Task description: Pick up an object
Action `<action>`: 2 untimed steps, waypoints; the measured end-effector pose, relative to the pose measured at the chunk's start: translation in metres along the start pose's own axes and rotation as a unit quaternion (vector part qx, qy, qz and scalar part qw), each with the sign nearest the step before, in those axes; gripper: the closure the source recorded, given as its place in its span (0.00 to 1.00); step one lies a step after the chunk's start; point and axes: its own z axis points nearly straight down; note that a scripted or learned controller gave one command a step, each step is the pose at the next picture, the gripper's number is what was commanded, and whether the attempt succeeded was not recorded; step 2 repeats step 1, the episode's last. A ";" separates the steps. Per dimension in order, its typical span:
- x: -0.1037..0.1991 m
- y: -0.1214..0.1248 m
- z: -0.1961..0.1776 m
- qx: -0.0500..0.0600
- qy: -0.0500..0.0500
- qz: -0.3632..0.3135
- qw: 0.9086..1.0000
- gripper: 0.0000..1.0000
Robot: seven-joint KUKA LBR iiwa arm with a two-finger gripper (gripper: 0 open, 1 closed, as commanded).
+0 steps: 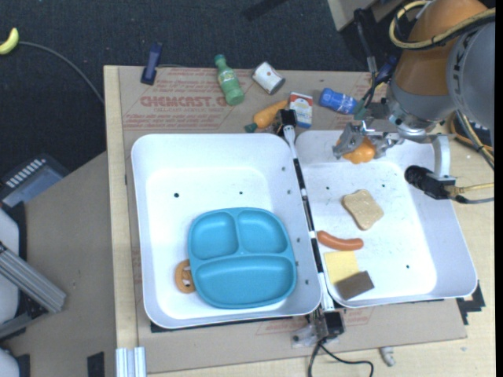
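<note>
My gripper hangs over the far left corner of the right bin. Its fingers are shut on a small orange object, which pokes out just below them. A slice of bread lies in the middle of that bin. Closer to the front left are a sausage, a yellow cheese slice and a brown square piece.
The left bin holds a blue divided plate with a pretzel at its left edge. Behind the bins lie a green bottle, a white can, a small carton, a blue can and a blue marker.
</note>
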 end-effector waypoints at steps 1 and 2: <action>0.048 -0.060 0.002 0.003 0.000 0.001 1.000 1.00; 0.048 -0.060 0.002 0.003 0.000 0.001 1.000 1.00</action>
